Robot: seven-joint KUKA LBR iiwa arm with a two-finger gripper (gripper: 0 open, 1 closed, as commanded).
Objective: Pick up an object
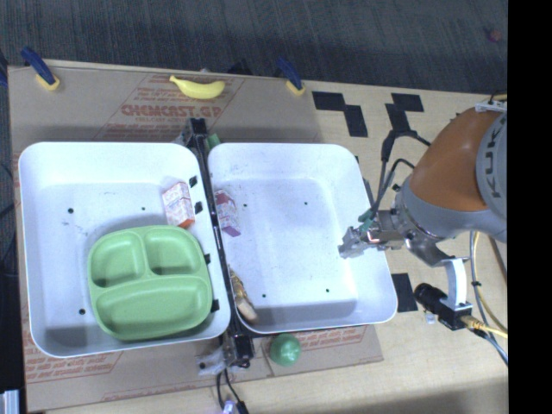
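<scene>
Objects to pick lie mostly along the divider between the two bins. Small purple-and-white packet (227, 213) sits in the right bin (285, 309), against its left wall. Tan object (242, 301) at that bin's near-left corner, leaning on the wall. Left bin (52, 179) holds a green divided tray (151, 280) toward its near side; a red-and-white carton (177, 203) rests just beyond the tray's far-right corner. Outside the bins: yellow banana (197, 85) on the cardboard by the far edge, green ball (285, 348) on the cardboard at the near edge.

Gripper (355, 241) hangs over the right bin's right rim, well apart from every object. Nothing visible between its fingers; how wide they stand I cannot tell at this size.

Judgement: arm is parked at the bin edge, so no pick is yet under way. Wall-hugging items will likely be awkward to grasp.
</scene>
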